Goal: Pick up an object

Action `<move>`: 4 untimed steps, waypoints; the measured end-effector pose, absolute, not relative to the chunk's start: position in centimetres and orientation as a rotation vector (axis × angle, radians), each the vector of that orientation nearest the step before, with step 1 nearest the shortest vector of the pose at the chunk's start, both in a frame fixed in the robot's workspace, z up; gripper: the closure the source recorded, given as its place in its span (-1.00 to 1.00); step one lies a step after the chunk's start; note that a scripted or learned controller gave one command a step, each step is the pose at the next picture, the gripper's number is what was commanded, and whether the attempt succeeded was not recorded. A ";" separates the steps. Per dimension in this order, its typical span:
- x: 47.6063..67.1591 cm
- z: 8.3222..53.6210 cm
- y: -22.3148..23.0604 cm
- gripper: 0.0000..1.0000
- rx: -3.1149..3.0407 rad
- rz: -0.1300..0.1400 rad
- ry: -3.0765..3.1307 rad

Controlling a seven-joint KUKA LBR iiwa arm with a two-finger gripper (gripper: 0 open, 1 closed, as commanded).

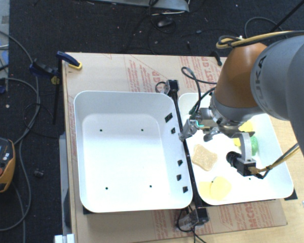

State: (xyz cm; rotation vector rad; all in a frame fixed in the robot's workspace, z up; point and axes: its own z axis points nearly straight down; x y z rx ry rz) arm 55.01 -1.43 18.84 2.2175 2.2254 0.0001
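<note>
1. The arm (pixel 273 70) is reaching in over the right bin (pixel 266 185). The hand (pixel 201 127) is hanging at that bin's left side, close to the wall beside the left bin (pixel 121 103). Both bins are sitting on the desk (pixel 142 67).
2. Whether the hand is spread or pressed together I cannot tell, because the wrist is covering it from this angle. I am not seeing any object gripped in it.
3. The things on offer are all lying in the right bin.
   - A tan bread-like slice (pixel 204 157) is resting flat just beside the hand, toward the near rim.
   - A yellow disc (pixel 216 188) is lying beyond the slice, close to the near rim.
   - A green piece (pixel 254 144) and a small yellow piece (pixel 247 127) are sitting partly under the arm.
4. As I am judging it, the step in hand is the approach. The hand is being placed over a target, and nothing is looking lifted yet, so the task is appearing to be at an early stage.
5. The slice is looking like the nearest candidate. The next move is calling for centring the hand over it, going down almost to the bin floor, and closing across its edges.
6. The slice is lying so flat that a shallow descent is likely to slip over it. The nearby bin wall is leaving little room on that side.
</note>
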 end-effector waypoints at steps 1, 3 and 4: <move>55.1 19.9 -1.2 1.00 2.213 0.001 2.230; 55.4 25.0 4.4 1.00 2.215 0.003 2.227; 55.4 24.9 4.4 -1.00 2.217 0.000 2.226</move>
